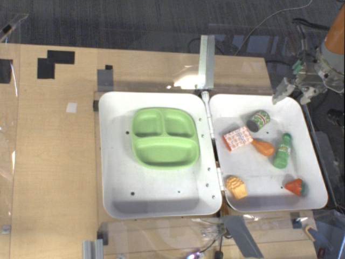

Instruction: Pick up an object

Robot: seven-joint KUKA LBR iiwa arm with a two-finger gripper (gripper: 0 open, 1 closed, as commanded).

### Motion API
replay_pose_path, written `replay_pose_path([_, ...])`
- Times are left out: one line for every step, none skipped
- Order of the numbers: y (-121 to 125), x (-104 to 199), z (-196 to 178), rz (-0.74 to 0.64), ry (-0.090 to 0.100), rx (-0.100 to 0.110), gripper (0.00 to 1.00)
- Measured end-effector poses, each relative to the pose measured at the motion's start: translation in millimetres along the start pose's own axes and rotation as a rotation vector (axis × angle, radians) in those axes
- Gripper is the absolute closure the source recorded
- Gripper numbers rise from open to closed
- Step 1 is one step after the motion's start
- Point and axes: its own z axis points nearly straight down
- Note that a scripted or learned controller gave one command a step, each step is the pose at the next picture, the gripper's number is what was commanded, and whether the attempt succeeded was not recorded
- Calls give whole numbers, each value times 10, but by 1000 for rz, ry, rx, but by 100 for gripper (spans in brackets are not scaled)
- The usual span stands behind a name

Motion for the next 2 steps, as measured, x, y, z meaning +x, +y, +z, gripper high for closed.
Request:
replay_pose_path([334, 40, 1759, 384, 0, 5, 0])
replay_pose_path([373, 57, 1622, 375, -1, -8, 100])
